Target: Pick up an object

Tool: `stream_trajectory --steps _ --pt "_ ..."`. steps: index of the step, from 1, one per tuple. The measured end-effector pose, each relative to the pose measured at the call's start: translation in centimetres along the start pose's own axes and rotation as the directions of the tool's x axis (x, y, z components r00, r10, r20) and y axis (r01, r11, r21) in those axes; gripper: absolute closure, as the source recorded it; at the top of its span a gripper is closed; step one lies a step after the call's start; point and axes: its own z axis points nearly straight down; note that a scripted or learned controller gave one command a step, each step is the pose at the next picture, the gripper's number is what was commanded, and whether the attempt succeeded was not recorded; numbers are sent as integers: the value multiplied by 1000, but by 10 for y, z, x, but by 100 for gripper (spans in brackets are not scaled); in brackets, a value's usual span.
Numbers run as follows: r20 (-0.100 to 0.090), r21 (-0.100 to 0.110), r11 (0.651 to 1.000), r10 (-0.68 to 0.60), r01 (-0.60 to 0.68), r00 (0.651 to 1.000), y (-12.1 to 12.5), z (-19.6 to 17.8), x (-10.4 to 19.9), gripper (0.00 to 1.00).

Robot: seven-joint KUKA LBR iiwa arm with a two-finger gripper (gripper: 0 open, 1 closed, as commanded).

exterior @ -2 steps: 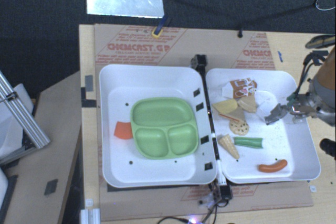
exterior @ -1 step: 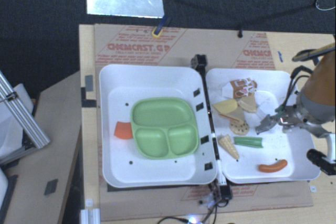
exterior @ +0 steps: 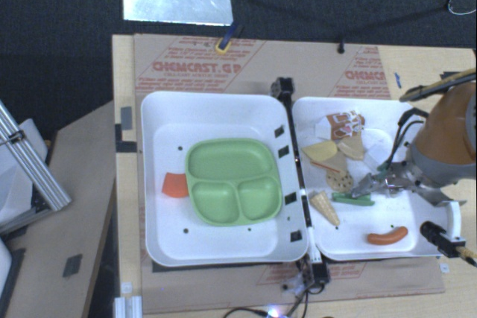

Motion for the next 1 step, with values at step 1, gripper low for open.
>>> stream_trajectory --steps 1 --pt "2 -5 1000 -1 1 1000 1 -13 -1 100"
